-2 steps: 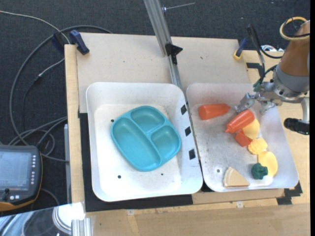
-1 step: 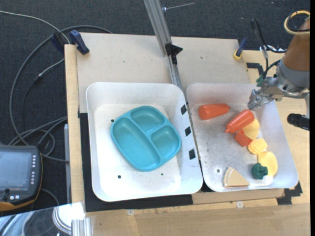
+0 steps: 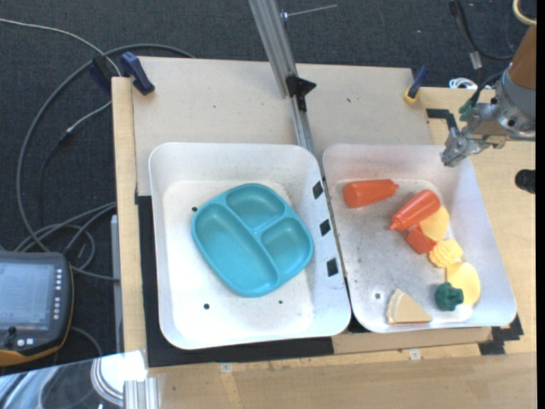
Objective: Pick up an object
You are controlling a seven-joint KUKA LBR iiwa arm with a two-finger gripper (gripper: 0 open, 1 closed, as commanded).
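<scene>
The end effector (image 3: 454,153) hung over the right bin's (image 3: 490,228) far right corner, apparently carrying nothing, though I could not tell its spread. A clean pick meant descending squarely over one toy, perhaps the orange carrot (image 3: 370,192) lying alone near that bin's far edge. The left bin (image 3: 170,313) held one blue plate (image 3: 251,239); the right held roughly seven toys.

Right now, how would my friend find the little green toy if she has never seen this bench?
Start at the right white bin, the one full of toy food. Go along its right side to the near corner, where a yellow piece lies. The little green toy sits against it, beside the sandwich wedge, and it is the only dark green, bumpy thing there.
</scene>
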